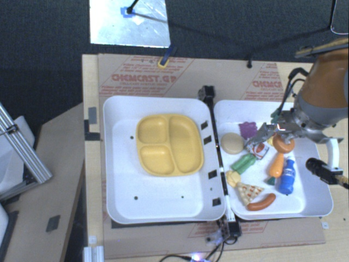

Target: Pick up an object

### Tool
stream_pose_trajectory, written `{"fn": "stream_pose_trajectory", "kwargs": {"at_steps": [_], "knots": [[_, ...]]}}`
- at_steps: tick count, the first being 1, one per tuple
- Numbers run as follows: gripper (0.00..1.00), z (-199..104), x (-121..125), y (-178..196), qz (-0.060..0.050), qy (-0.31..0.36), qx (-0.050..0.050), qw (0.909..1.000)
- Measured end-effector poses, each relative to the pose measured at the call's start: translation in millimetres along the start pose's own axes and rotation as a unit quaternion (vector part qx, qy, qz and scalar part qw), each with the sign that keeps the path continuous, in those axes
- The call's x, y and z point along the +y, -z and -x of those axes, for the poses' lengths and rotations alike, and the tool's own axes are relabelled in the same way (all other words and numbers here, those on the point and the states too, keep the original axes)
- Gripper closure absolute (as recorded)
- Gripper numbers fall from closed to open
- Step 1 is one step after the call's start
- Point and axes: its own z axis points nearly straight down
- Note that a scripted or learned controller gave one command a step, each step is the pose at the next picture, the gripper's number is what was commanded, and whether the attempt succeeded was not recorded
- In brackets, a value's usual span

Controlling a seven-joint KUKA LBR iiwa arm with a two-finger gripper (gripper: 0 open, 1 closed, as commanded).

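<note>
At the near edge of the right bin (322, 206) a red sausage (260, 202) lay close to the rim, with a pizza slice (250, 191) just to its left. A little farther in, a blue bottle (287, 177) stood beside an orange carrot (276, 165), and a green pickle (243, 162) lay to their left. A small yellow piece (233, 178) sat near the wall between the two bins. The toys were packed close, with little free floor among them; the right side of this bin had more bare white floor. Farther back sat a round tan bun (233, 143) and a purple toy (248, 129). The gripper (265, 134) hung low over the middle of the right bin, just above a small red and white toy (260, 149). I could not tell how far its fingers were spread, or if they held anything. The left bin (117, 201) held a yellow tray (169, 144) with three parts, and lots of bare floor ran all around it out to the rims.
</note>
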Motion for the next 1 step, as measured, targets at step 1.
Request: {"fn": "stream_pose_trajectory", "kwargs": {"at_steps": [1], "knots": [[0.00, -0.2, 2.7, 6.6, 0.007, 0.001, -0.001, 1.0000]]}}
